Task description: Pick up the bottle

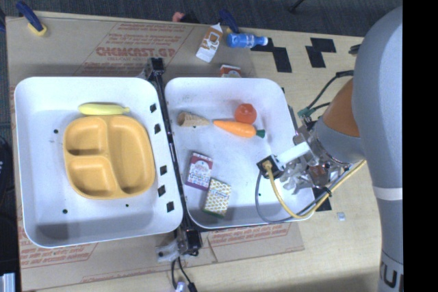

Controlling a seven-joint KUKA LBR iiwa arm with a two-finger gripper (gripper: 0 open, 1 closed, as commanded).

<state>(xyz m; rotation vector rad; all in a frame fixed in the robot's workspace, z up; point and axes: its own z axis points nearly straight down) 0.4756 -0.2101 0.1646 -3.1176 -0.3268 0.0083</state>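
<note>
2 white bins point(27, 147). Yellow divided plate point(109, 155) and yellow banana point(104, 109) in left one. In right one: orange carrot point(235, 128) with green tip, red tomato point(246, 113), tan cone-shaped piece point(192, 121), maroon-and-white packet point(199, 171), green-and-white checked packet point(217, 197). Blue bottle point(245, 41) on far bench. Tan cardboard point(137, 44) with red print. Grey arm point(383, 99) with orange band point(340, 113). Yellow cable point(291, 207).
</note>
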